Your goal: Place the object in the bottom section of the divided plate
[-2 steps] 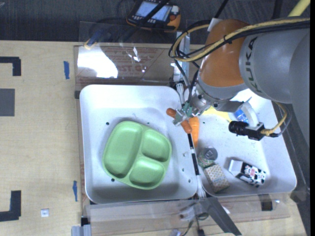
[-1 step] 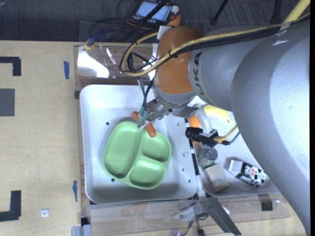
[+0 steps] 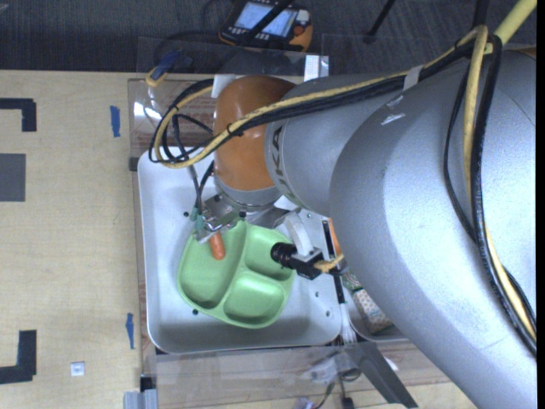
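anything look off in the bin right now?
Nothing spilled or broken. The green divided plate sits turned at an angle in the white bin, and a small orange object lies on its upper-left rim, beside the gripper.

- The divided plate (image 3: 234, 284) is pale green with rounded corners, split by raised ridges into three sections. It lies flat, turned askew, in the lower middle of the white bin (image 3: 162, 313).
- The object (image 3: 218, 246) is small, orange and elongated, carrot-like. It stands tilted at the plate's upper edge, over its upper left section, with its top end against the gripper (image 3: 210, 221).
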`<state>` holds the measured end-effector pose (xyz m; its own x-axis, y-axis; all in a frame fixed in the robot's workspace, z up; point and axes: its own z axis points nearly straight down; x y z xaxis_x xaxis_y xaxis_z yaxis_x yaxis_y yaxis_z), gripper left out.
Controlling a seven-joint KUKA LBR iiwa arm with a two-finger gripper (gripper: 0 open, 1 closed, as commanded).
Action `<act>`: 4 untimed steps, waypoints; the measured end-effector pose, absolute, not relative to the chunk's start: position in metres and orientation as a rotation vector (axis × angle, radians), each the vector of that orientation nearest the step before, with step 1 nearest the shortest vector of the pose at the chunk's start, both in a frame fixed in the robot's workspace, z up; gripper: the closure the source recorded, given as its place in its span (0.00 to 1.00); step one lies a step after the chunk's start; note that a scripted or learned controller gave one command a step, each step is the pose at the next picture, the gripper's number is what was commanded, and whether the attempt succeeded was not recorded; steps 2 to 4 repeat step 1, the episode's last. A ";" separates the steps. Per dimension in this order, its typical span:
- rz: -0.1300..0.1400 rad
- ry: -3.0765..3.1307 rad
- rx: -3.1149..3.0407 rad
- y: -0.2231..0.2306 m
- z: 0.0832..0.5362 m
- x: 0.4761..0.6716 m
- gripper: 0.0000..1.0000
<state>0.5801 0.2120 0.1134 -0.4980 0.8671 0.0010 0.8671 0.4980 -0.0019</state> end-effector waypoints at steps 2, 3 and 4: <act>0.006 -2.716 -1.574 0.210 0.114 0.580 0.00; 0.006 -2.716 -1.574 0.210 0.114 0.580 0.00; 0.006 -2.716 -1.574 0.210 0.114 0.580 0.00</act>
